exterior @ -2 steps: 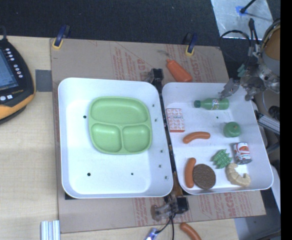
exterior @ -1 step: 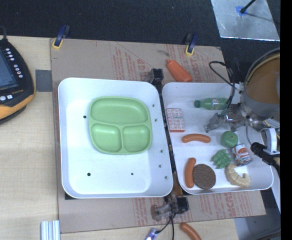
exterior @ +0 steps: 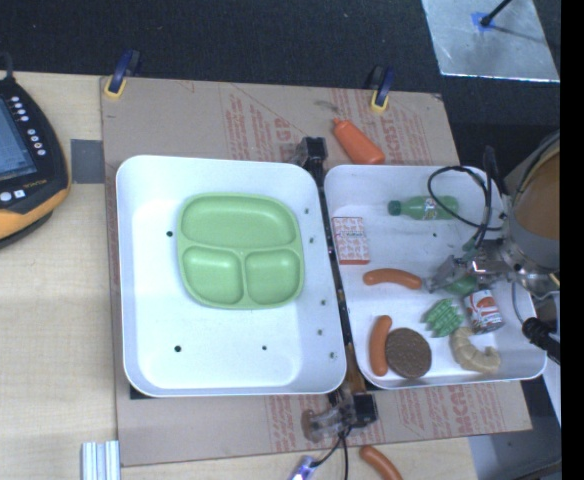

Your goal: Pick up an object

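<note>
- The arm (exterior: pixel 537 203) is reaching in from the right edge and hanging over the right side of the right bin (exterior: pixel 372 183).
- The gripper (exterior: pixel 459 273) is sitting low over the bin's middle right, its metal parts pointing left; whether it is released or clenched cannot be told, and nothing is showing between its tips.
- A black cable (exterior: pixel 462 193) is looping up from the wrist over the bin's upper right.
- Just below the gripper, a green toy (exterior: pixel 442 316) is lying on the bin floor, with a small red-and-white can (exterior: pixel 486 311) just beside it on the right.
- An orange sausage (exterior: pixel 393 279) is lying crosswise to the left of the gripper, near it but apart.
- A second orange sausage (exterior: pixel 379 344) is lying lengthwise near the bin's lower left, touching a round brown disc (exterior: pixel 409 352).
- A pale yellow, banana-like piece (exterior: pixel 474 352) is curving along the lower right of the bin.
- A green bottle (exterior: pixel 422 207) is lying on its side near the bin's top.
- A small red-and-white card (exterior: pixel 350 239) is resting against the bin's left wall.
- The left bin (exterior: pixel 152 358) is holding a light green divided plate (exterior: pixel 240 249), lying flat in its upper middle.
- Outside the bins, an orange carrot-shaped thing (exterior: pixel 357 142) is lying on the cardboard sheet (exterior: pixel 222 118) above the right bin.
- A handheld control pendant (exterior: pixel 12 163) is resting on the surface (exterior: pixel 42 348) at far left.
</note>
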You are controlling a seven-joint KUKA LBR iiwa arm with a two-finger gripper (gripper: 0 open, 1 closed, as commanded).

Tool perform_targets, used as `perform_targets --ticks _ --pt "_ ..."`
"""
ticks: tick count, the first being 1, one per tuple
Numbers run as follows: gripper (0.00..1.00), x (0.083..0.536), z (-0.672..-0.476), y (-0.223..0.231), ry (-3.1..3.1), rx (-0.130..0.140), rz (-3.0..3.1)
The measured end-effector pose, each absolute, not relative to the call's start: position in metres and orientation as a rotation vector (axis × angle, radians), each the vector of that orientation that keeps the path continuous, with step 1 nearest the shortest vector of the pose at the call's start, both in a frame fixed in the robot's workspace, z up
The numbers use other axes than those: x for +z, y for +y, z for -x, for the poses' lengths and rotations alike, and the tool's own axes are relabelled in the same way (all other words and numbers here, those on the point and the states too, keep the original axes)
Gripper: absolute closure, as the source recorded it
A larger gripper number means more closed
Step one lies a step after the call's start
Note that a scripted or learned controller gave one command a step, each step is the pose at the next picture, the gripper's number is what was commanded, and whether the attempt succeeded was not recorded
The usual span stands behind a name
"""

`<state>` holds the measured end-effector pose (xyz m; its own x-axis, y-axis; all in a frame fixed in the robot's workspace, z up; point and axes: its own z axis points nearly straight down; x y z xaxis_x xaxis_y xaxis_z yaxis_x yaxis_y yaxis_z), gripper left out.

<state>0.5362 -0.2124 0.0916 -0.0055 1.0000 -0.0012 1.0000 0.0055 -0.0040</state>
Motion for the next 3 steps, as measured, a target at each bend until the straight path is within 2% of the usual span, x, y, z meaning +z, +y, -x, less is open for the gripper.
perform_targets --ticks 1,2,3 --pt "0.0 0.092 -0.622 -0.189 -2.225 0.002 2.216" --pt "0.0 0.159 -0.567 -0.206 -2.224 0.003 2.217" --pt "0.0 0.091 -0.537 -0.203 -2.227 0.006 2.212"
